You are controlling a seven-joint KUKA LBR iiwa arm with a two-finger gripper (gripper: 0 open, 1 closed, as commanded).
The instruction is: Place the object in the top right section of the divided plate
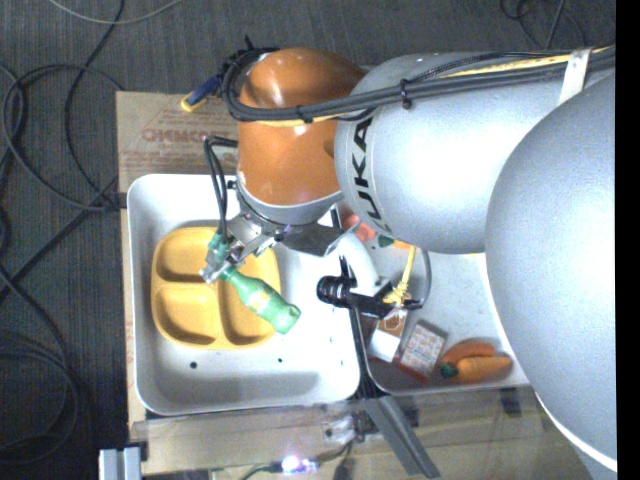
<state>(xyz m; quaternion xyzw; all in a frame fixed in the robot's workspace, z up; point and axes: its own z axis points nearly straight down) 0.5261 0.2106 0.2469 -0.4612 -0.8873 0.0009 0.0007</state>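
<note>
A yellow divided plate [190, 288] lies in the left white bin [170, 378]. My gripper [222, 261] hangs over the plate's right side, shut on the neck of a green bottle [262, 300]. The bottle slants down and to the right, its base reaching past the plate's right rim. The arm's orange band and grey body cover the bins' upper and right parts.
The right bin [440, 383] holds a carrot [478, 362], a small brown-and-white packet [418, 348] and a white block [384, 345]. A reddish item [366, 232] peeks out beside the arm. A cardboard sheet [165, 138] lies behind the left bin.
</note>
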